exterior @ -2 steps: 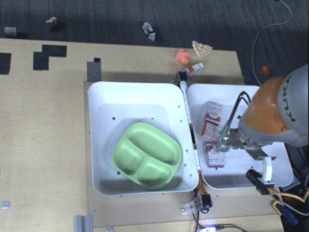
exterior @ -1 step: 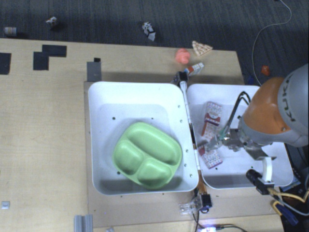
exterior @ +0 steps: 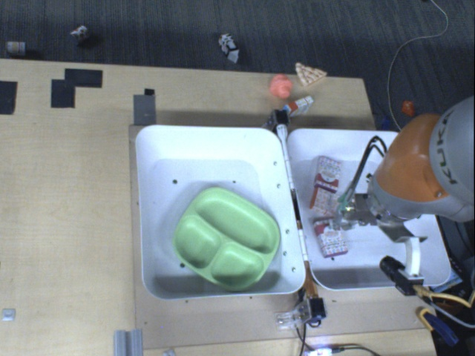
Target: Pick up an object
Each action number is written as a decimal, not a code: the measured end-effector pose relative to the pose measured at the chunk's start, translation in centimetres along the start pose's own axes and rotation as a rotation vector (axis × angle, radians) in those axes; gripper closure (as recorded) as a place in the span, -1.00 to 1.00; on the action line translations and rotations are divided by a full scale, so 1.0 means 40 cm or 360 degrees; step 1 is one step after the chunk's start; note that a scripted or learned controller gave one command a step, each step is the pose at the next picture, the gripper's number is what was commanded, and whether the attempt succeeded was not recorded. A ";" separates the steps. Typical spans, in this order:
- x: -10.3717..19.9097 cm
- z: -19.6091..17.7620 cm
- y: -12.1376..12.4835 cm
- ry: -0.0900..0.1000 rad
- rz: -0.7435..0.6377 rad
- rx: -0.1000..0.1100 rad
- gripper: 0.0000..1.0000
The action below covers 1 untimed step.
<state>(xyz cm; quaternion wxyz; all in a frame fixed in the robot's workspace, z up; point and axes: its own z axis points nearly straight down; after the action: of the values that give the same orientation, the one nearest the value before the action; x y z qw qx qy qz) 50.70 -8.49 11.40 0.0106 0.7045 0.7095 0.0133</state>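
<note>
Tool [exterior: 343, 215] over packets [exterior: 326, 199], right bin [exterior: 438, 269]; jaw state cannot be determined.
Centre on one packet; descend vertically before closing.

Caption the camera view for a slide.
Arm's end effector over packets in right bin; green divided tray in left bin.

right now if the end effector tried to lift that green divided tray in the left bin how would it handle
The green three-compartment plastic tray looks moulded and thin-walled, so probably stiff and light for its size. Its rounded, smooth rim may slip from a two-finger pinch. It seems to lean against the sloped wall of the left white bin, so a push would likely make it slide or rock, not roll.
</note>
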 end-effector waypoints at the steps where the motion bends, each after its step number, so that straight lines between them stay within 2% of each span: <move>1: 0.000 0.000 0.000 0.0000 0.0000 0.0001 -1.00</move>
<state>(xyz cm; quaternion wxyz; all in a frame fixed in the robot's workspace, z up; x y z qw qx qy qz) 50.68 -8.48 11.39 0.0104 0.7044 0.7096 0.0132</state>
